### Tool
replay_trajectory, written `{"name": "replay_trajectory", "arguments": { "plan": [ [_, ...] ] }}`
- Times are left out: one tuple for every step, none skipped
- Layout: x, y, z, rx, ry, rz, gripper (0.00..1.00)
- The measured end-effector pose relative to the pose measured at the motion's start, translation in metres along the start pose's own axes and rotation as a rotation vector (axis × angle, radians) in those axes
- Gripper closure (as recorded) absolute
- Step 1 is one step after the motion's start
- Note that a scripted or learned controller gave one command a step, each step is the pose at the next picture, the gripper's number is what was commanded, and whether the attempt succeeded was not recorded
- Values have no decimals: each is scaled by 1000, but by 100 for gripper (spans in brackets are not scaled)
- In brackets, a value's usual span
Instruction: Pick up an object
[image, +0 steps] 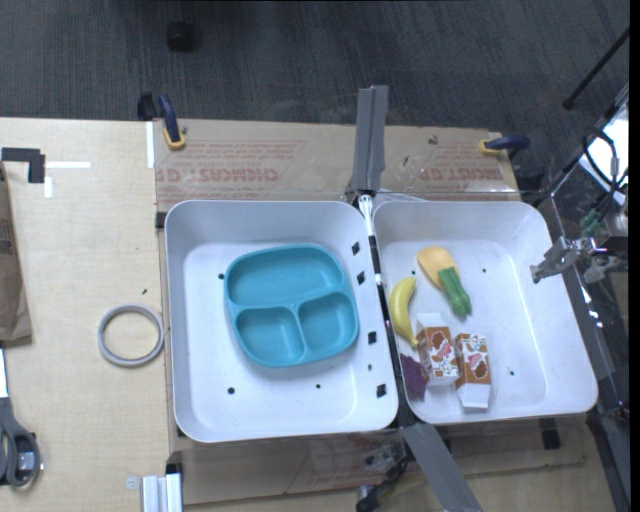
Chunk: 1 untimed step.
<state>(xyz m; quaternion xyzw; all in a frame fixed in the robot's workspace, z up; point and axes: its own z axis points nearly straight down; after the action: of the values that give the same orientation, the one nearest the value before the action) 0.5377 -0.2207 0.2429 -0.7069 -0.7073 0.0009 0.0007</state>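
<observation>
The right bin (520, 300) holds several small objects bunched toward its left side. A yellow banana (402, 308) lies along the left wall. Beside it lies a yellow piece (435, 263) with a green piece (456, 293) touching its lower end. Two small red-and-white cartons (436, 355) (473, 368) sit side by side nearer the front. A purple item (412, 373) is tucked against the left wall below the banana. In the left bin (195, 380) rests a teal divided plate (292, 305).
A grey tape ring (131, 334) and scissors (15, 455) lie on the wooden bench left of the bins. Clamps (172, 130) (500, 146) hold the back board. A metal stand (575, 255) rises past the right bin's right rim.
</observation>
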Motion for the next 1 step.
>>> {"name": "replay_trajectory", "arguments": {
  "plan": [
    [-2,-37,-26,-1,0,-49,0]
  ]
}}
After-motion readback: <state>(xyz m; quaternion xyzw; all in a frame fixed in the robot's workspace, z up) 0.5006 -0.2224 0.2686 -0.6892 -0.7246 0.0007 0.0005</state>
